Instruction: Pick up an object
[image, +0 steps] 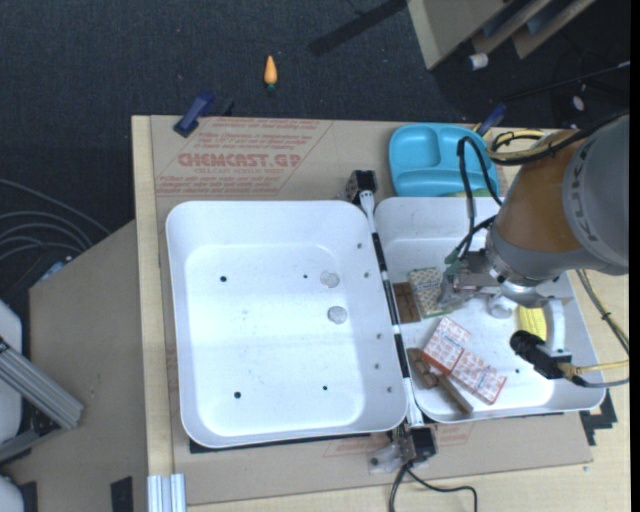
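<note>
Gripper (462, 280) low in the right white bin (440, 215), finger state impossible to tell.
Red-and-white patterned flat packet (460, 362) lies just beyond it, toward the bin's front edge.

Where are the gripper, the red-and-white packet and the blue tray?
gripper (452, 283): camera view, between its fingertips, low in the right bin.
red-and-white packet (462, 360): camera view, middle of its top face.
blue tray (428, 158): camera view, floor of its left compartment.

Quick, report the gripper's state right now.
Gripper: low in the right bin, over the patterned packet; open or shut cannot be told.
</note>
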